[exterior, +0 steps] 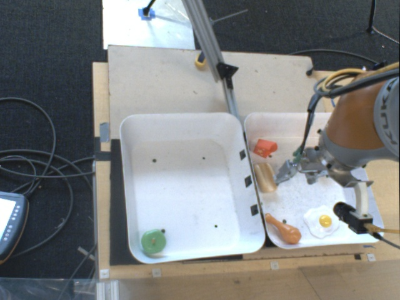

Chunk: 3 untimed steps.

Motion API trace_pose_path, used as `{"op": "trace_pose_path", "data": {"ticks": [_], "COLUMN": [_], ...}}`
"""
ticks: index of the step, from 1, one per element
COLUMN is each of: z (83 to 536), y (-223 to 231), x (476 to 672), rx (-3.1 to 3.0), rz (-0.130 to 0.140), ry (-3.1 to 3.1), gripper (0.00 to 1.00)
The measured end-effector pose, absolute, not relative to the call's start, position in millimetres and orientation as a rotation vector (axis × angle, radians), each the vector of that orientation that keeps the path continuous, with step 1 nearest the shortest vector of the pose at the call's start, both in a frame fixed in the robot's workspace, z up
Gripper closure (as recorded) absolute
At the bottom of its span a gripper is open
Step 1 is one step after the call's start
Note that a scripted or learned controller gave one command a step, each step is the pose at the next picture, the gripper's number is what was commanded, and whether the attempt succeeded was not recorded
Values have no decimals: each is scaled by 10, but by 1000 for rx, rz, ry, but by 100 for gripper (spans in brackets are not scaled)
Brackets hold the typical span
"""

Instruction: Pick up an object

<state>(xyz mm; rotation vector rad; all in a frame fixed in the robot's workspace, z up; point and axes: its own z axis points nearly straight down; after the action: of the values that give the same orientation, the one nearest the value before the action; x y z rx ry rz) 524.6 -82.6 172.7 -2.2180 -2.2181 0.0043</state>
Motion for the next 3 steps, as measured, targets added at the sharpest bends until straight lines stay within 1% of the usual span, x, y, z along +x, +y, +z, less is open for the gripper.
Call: {"op": "trace_pose_path", "data": {"ticks": [1, 2, 3], "z": [1177, 923, 1043], "y": [-913, -910, -916], "x": [5287, 5303, 5318], "rx": [-2219, -2221, -2225], "rz": [4, -4, -9], "ry": [-2218, -2221, -2224], "gripper": [0, 0, 100]}}
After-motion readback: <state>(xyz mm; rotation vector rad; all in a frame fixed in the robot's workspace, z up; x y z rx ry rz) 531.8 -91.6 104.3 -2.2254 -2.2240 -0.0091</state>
